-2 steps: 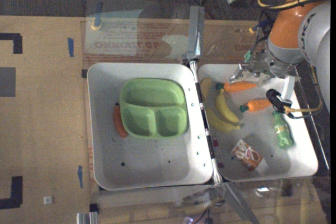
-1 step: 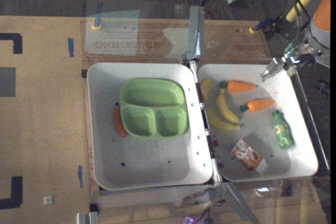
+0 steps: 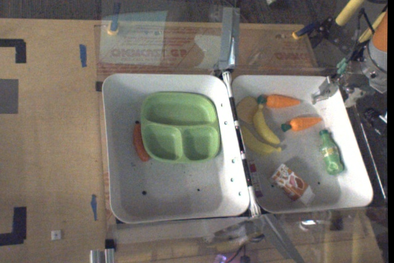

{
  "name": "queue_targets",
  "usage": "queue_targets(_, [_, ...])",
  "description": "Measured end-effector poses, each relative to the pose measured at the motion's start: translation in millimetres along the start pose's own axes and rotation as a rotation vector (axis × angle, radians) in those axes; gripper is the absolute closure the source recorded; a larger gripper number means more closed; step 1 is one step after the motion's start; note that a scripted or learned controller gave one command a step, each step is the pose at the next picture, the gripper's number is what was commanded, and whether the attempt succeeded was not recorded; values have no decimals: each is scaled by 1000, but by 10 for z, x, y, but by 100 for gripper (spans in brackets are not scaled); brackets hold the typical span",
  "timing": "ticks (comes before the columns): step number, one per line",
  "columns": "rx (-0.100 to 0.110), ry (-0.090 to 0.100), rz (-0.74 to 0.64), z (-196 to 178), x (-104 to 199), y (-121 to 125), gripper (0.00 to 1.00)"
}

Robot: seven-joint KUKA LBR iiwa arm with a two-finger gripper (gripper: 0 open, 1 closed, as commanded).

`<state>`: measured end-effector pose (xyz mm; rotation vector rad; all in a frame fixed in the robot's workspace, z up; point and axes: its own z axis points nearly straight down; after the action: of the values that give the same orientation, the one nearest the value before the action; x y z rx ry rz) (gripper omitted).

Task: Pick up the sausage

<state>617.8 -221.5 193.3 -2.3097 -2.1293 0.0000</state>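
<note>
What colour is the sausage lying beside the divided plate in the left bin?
Orange-red. The sausage lies against the green plate's left edge in the camera view.

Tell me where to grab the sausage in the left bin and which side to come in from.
Grip the sausage across its middle, coming straight down from above. It lies flat on the left bin's floor, long axis running front to back, tight against the green divided plate's left edge. One finger would probably have to slip between plate and sausage; the other has free floor on the left.
</note>
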Motion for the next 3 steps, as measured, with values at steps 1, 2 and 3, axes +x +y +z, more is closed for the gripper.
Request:
queue_targets(1, [-7,0,-38,1049,856,-675,0])
queue_targets(2, [-14,-3,-30,941,811,-663,100])
queue_targets(3, [-13,-3,-30,942,812,-664,0])
